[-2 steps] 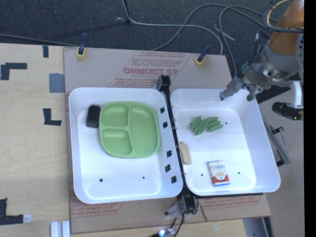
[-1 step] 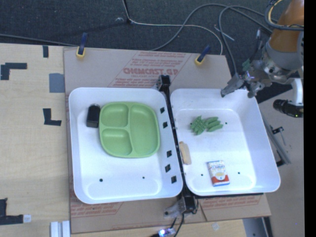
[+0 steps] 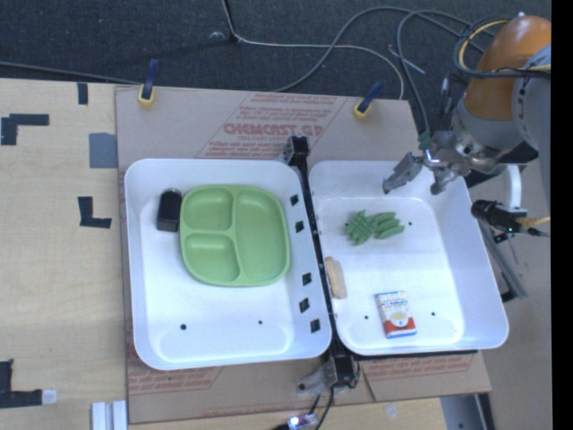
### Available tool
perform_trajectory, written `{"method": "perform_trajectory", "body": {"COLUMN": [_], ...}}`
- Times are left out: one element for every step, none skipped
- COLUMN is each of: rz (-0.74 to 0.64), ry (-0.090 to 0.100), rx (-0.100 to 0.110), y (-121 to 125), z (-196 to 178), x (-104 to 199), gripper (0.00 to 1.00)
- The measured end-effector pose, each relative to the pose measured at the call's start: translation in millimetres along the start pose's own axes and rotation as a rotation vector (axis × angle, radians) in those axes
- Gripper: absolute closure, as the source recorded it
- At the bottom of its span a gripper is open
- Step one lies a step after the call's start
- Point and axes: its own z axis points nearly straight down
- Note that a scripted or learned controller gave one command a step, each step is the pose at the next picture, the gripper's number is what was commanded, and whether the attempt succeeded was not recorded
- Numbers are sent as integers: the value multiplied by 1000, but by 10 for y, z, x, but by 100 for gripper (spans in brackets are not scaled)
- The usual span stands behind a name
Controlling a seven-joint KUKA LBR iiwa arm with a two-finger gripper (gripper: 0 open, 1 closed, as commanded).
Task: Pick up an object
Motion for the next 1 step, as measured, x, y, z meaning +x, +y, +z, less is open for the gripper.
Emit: {"method": "perform_trajectory", "body": {"rz": [0], "ry": [-1], "rx": [0], "y": [34], "z": [634], "x": [-18], "gripper": [0]}}
